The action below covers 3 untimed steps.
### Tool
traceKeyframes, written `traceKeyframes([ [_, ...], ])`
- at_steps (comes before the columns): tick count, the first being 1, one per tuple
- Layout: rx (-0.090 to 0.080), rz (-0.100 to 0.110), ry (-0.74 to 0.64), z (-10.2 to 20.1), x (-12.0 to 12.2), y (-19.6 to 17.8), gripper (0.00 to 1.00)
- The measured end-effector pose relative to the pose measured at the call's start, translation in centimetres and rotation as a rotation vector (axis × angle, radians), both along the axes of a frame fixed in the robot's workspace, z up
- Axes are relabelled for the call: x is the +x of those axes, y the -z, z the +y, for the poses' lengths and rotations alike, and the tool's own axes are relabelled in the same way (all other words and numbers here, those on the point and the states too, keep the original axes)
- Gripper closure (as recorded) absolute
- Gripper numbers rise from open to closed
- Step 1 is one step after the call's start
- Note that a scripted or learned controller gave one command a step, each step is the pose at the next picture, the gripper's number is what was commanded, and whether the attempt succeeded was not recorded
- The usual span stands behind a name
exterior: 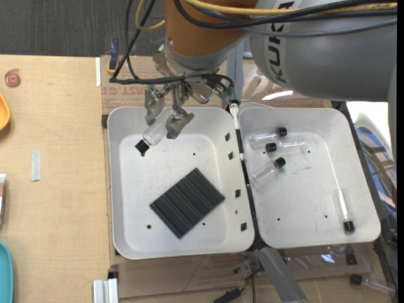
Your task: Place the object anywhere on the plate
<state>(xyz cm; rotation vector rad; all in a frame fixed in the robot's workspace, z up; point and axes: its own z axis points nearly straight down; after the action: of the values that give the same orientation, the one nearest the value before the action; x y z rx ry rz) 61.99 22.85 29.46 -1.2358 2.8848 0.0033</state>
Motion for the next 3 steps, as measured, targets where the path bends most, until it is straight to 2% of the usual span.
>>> traceKeyframes([
  [1, 0.000, -0.003, -0.260, -1.0, 2.0, -3.8, 1.00],
  [2, 0.000, -0.003, -0.261, -1.1, 2.0, -3.8, 0.00],
  [3, 0.000, 0.000, 0.066, -0.8, 4.0, 1.4, 0.00],
])
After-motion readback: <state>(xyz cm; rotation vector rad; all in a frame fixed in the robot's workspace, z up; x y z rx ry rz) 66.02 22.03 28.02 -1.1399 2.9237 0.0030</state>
